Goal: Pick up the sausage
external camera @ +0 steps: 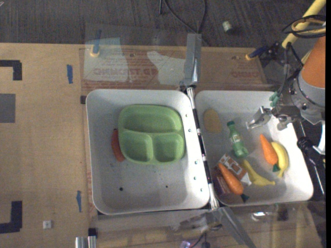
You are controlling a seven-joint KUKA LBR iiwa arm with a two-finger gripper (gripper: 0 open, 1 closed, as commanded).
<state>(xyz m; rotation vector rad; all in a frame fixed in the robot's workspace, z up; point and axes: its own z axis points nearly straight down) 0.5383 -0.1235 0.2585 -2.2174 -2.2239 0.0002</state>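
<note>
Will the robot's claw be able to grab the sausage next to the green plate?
Probably, but it's snug. The sausage lies uncovered in the left bin, squeezed between the green plate and the bin wall. The claw hovers over the right bin.

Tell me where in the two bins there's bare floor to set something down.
Left bin: open floor in front of the green tray, and a strip along the top wall. The sausage fills the gap left of the tray. Right bin: a patch between the tan disc and the end effector; its near half is crowded with food.
</note>
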